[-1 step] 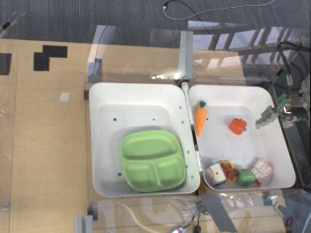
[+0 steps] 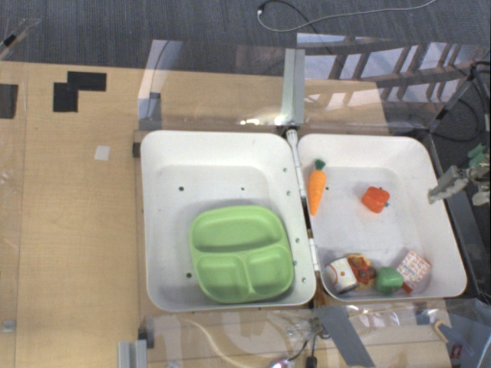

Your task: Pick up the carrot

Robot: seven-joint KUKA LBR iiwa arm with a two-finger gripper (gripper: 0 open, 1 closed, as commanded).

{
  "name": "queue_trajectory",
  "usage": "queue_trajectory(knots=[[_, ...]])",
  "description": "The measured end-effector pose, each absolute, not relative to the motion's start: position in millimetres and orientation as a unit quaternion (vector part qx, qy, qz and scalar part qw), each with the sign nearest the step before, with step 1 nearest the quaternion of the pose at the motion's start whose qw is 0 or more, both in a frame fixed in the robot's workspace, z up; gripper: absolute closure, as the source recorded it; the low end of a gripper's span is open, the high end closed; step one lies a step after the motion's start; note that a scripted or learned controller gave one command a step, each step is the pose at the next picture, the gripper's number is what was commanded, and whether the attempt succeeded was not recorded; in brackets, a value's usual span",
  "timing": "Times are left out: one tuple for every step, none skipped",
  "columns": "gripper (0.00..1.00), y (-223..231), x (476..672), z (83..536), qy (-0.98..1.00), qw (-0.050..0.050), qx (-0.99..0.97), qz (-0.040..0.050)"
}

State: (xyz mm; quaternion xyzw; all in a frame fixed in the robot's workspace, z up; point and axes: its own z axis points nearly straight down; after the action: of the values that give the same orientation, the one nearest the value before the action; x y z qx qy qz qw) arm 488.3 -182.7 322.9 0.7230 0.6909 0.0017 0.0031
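**A:** Camera view, read from left to right: what does the tabletop (image 2: 69,205) carry?

**B:** Black angular marks sit at its far left corner. Next comes the left bin (image 2: 176,167), holding a green divided tray (image 2: 242,253). Beside it, sharing a rim, lies the right bin (image 2: 414,167).

**A:** Where is the carrot (image 2: 316,188)?

**B:** In the right bin, close to the dividing wall, lying roughly lengthwise with its green top toward the far side. An orange-red toy vegetable (image 2: 375,198) lies apart from it at mid-bin. A cluster of small toys (image 2: 376,273) fills the near edge.

**A:** Which step is in hand?

**B:** By judgement, the approach has hardly begun. The hand (image 2: 460,181) hovers at the right bin's right rim, well apart from the carrot, grasping nothing. Whether it is released or clenched cannot be told at this size.

**A:** What does the next move call for?

**B:** Probably travel across the bin toward the divider, then a descent with the grip set across the carrot's narrow width. The nearby wall may crowd one side.

**A:** Any legible writing?

**B:** None. The patterned packet among the toys is too small to read.
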Motion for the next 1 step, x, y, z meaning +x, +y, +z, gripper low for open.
queue_trajectory(knots=[[0.0,-140.9,488.6,326.9,0.607,0.002,0.795,0.0018]])
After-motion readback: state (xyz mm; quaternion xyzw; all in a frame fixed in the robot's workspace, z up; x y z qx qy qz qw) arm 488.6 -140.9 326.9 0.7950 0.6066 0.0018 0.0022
